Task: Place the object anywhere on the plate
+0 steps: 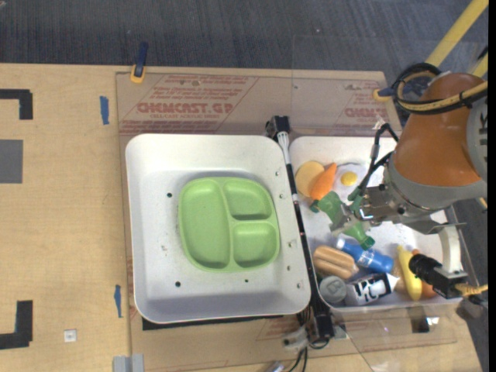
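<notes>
A light green divided plate (229, 223) lies in the middle of the left white bin (147, 169), with nothing on it. My gripper (359, 214) hangs low over the right bin (310, 147), above the pile of toy food. It is right beside a green piece (328, 206) and just above a blue bottle (364, 256). The wrist hides what lies directly under it.
The right bin also holds an orange round piece (309, 176), a carrot (325, 180), a fried egg (348, 179), a hot dog (335, 261), a grey can (333, 289), a black-and-white item (370, 287) and a yellow banana (408, 271). A black divider (291, 178) runs between the bins.
</notes>
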